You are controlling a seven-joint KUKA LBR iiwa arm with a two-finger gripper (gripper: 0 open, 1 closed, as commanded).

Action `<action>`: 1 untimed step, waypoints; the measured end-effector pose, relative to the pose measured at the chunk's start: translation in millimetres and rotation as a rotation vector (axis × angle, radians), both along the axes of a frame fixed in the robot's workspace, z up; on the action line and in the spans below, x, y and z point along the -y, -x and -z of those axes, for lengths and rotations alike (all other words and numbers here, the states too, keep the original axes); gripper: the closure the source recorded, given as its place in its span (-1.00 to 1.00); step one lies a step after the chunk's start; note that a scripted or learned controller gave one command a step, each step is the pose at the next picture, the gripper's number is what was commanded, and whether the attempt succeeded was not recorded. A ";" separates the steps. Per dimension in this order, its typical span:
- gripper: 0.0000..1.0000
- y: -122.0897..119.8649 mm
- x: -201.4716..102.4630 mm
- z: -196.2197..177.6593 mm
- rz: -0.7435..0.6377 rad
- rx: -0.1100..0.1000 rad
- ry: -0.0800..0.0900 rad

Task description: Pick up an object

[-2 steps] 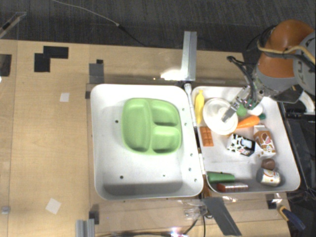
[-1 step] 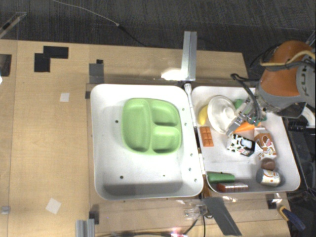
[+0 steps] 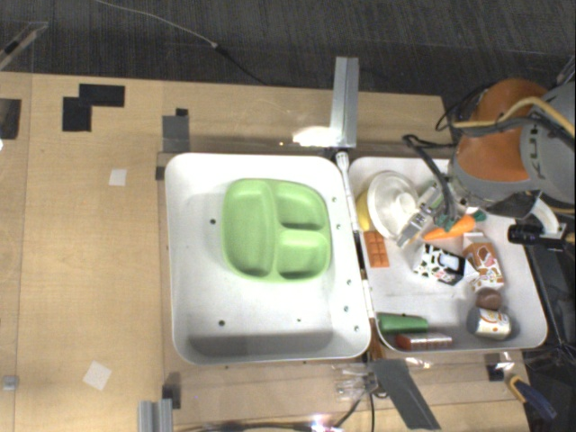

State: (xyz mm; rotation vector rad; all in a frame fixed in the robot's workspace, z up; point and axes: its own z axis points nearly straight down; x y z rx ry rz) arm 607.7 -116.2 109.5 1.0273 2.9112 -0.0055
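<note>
My gripper [image 3: 416, 223] reaches in from the right and hangs low over the upper middle of the right bin [image 3: 531, 327]. It sits at the right edge of a white round bowl [image 3: 389, 202], beside an orange carrot [image 3: 453, 227]. Just below it lies a black-and-white patterned block [image 3: 438, 263]. A yellow piece [image 3: 364, 212] shows left of the bowl. I see nothing held in the gripper.
The left bin [image 3: 193, 313] holds a green divided plate [image 3: 274, 228]. In the right bin a brown bar [image 3: 377, 249], a green marker [image 3: 402, 322], a red marker [image 3: 423, 340] and small brown-and-white cups [image 3: 490, 311] lie around. The arm's orange band [image 3: 490, 156] looms over the bin's upper right.
</note>
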 end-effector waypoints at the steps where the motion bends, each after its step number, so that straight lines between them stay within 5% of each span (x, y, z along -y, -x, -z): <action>1: -1.00 34.0 2.1 7.5 0.059 -0.005 -0.013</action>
